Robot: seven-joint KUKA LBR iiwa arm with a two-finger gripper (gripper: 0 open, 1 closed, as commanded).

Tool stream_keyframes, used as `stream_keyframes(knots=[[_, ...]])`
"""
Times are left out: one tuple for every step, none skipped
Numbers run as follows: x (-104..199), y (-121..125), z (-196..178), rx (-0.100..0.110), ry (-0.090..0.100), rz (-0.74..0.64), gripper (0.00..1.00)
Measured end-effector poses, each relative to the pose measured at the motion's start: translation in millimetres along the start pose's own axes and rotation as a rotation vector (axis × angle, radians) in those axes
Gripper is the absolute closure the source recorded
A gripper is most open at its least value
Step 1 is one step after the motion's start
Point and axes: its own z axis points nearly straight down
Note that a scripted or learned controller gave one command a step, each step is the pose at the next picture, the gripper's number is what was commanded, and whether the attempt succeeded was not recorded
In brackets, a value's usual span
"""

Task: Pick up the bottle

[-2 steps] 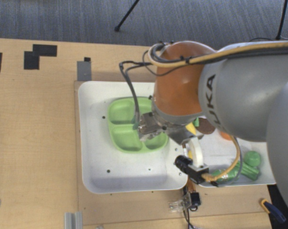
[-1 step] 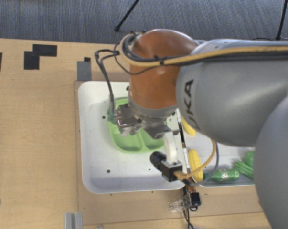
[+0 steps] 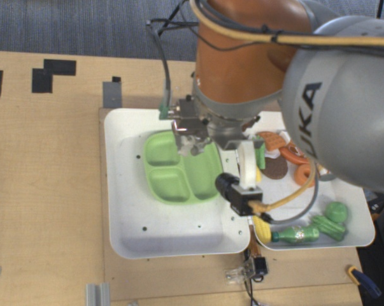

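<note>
We take the green divided tray (image 3: 179, 171) as our landmark. The biggest thing in view is the arm (image 3: 274, 62), grey with an orange band, which hangs over the far right part of the tray and covers much of the two bins. The left bin (image 3: 125, 190) holds the tray; the right bin (image 3: 363, 228) lies to the right of the tray, beyond the shared wall. The end effector (image 3: 193, 140) sits at the far edge of the tray, but if it is apart or together we cannot tell — the wrist hardware hides it.

The bottle (image 3: 297, 236) lies on its side, to the right of the tray and nearer to the camera, in the near corner of the right bin. It is green and looks like a small plastic one. A green toy (image 3: 332, 218) is just beside it and something yellow (image 3: 262, 229) is at its left end.

We judge it light and fairly stiff, but smooth and round — it may roll or slip. We would take hold across the middle of the body.
</note>
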Motion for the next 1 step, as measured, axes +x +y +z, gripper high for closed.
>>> stream_keyframes(knots=[[-39.8,-6.0,105.0,0.003,-0.002,0.180,1.00]])
